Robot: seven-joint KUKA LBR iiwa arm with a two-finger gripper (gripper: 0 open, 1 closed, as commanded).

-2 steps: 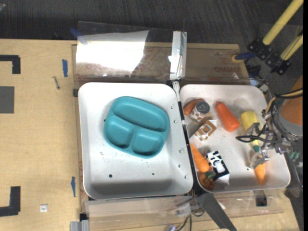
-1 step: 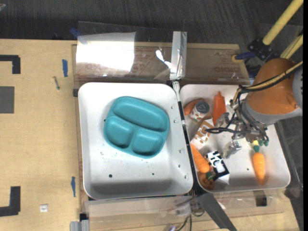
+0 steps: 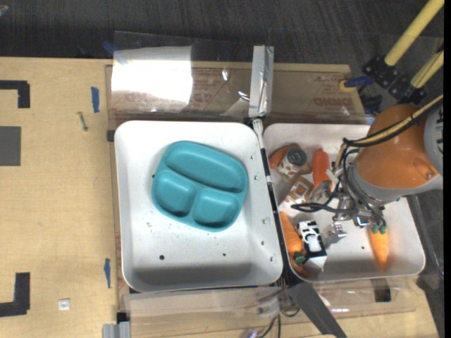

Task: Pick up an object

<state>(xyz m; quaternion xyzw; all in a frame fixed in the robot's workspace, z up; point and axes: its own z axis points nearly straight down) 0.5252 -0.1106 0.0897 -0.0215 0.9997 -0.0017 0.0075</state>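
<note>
The right bin (image 3: 402, 263) holds a cluster of small toys: an orange carrot (image 3: 379, 245) near the right side, another carrot (image 3: 291, 235) by the left wall, an orange-red piece (image 3: 320, 166), a round orange and grey item (image 3: 287, 157) and a brown waffle-like piece (image 3: 301, 186). A black and white object (image 3: 311, 236) lies near the bin's front. My gripper (image 3: 343, 213) hangs low over the bin's middle, below the orange band (image 3: 394, 153), among cables. It is above and just right of the black and white object.
The left bin (image 3: 134, 224) holds a teal divided plate (image 3: 199, 184). A clear plastic wall (image 3: 211, 83) stands behind both bins. Yellow poles (image 3: 416, 23) rise at the upper right. The wooden bench (image 3: 49, 189) stretches to the left.
</note>
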